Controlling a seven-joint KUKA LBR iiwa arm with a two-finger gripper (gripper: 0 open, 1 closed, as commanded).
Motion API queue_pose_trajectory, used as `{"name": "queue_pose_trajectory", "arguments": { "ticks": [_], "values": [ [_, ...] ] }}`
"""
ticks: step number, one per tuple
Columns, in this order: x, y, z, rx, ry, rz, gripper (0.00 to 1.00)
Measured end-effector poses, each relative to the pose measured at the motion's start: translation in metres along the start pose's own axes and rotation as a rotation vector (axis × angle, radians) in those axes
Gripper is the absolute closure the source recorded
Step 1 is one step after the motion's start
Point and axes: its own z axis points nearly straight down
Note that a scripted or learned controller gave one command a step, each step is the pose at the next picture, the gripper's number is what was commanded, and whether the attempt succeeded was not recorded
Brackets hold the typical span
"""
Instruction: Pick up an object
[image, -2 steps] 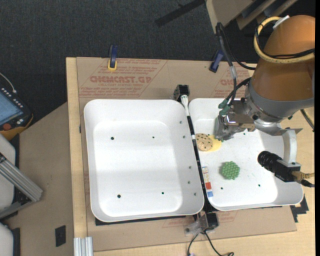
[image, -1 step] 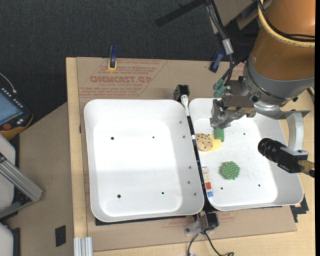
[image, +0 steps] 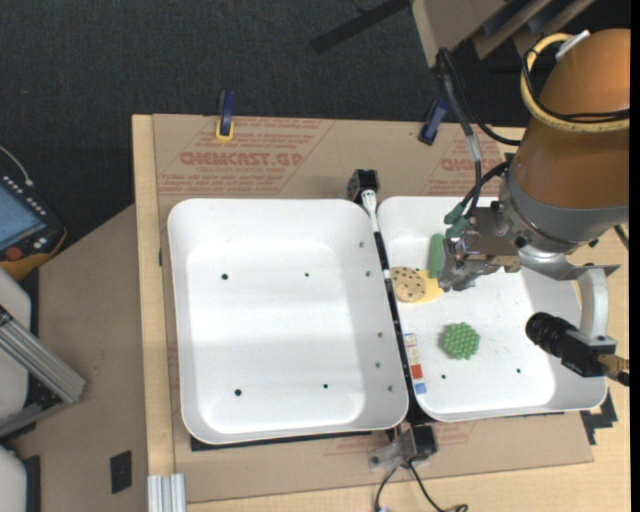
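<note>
Nearest the camera, green bumpy ball (image: 460, 340) in the right bin (image: 500, 395). Up-left of ball, tan round cookie-like piece (image: 407, 283) by the bin's left wall. Above ball, tool (image: 458, 268) low over the bin; finger state impossible to tell. Left bin (image: 270, 320) alongside.

Cookie-like piece (image: 407, 284): round, tan with dark specks, laid flat in the right bin (image: 500, 400), close to its left wall.
Yellow piece (image: 430, 292): pale, partly tucked under the cookie-like piece, touching it on its right.
Green bumpy ball (image: 460, 341): round, knobbly, set below the other two, apart from them.
Green upright piece (image: 436, 254): narrow, seen just above the yellow piece, partly hidden.
</note>
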Motion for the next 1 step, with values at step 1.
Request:
{"name": "queue_pose_trajectory", "arguments": {
  "ticks": [1],
  "values": [
    [0.0256, 0.0082, -0.0446, -0.010, 0.001, -0.006, 1.00]
  ]
}}
